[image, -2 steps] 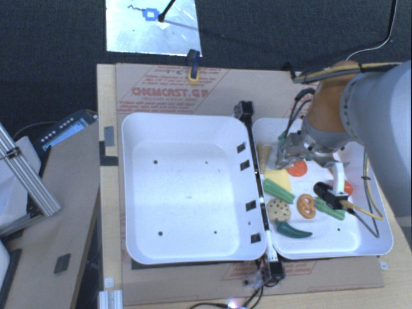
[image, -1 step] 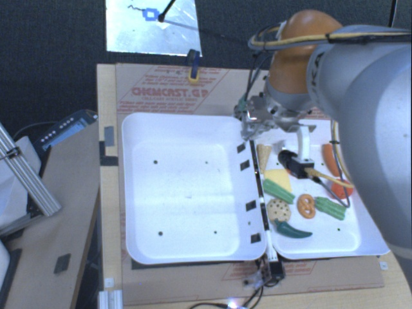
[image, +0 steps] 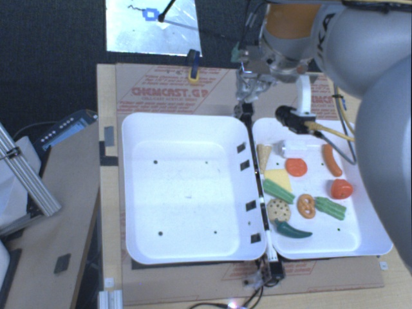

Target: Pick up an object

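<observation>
A tan bench [image: 71, 192] carries a printed cardboard sheet [image: 168, 90]. On the sheet sit two white bins, left bin [image: 187, 188] and right bin [image: 360, 237], touching. A small yellow-and-blue object, perhaps a clamp [image: 193, 66], grips the sheet's far edge.

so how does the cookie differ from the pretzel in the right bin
The cookie is a pale tan solid disc with dark specks; the pretzel is orange-brown, twisted, with open holes. The cookie lies nearer the divider between the bins, beside the dark green pepper; the pretzel lies further right, next to a green bean-like piece. Both lie flat in the right bin and look similar in size.
</observation>
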Tool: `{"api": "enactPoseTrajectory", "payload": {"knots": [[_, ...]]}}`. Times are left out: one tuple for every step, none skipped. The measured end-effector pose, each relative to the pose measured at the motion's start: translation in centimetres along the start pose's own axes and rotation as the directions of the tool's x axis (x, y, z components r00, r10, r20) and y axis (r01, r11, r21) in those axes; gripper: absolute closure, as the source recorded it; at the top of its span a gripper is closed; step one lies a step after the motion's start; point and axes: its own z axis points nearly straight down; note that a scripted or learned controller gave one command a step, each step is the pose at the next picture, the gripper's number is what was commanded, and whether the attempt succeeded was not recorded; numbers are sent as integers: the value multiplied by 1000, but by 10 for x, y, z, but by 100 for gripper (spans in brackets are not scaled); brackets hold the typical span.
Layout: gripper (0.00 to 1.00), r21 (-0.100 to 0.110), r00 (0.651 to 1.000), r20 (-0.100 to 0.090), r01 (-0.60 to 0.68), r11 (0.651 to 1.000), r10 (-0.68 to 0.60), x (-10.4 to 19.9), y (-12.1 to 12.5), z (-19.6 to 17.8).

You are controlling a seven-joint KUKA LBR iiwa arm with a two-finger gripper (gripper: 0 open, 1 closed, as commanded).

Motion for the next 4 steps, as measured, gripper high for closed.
{"api": "enactPoseTrajectory", "payload": {"knots": [[100, 12, 1000, 5, 0, 1000, 0, -4, -2, -3], [100, 9, 1000, 5, 6, 1000, -6, -4, -1, -14], [100, 7, 1000, 6, 12, 1000, -12, -4, 0, -25], [100, 5, 1000, 7, 18, 1000, -18, -4, 1, -36]]}}
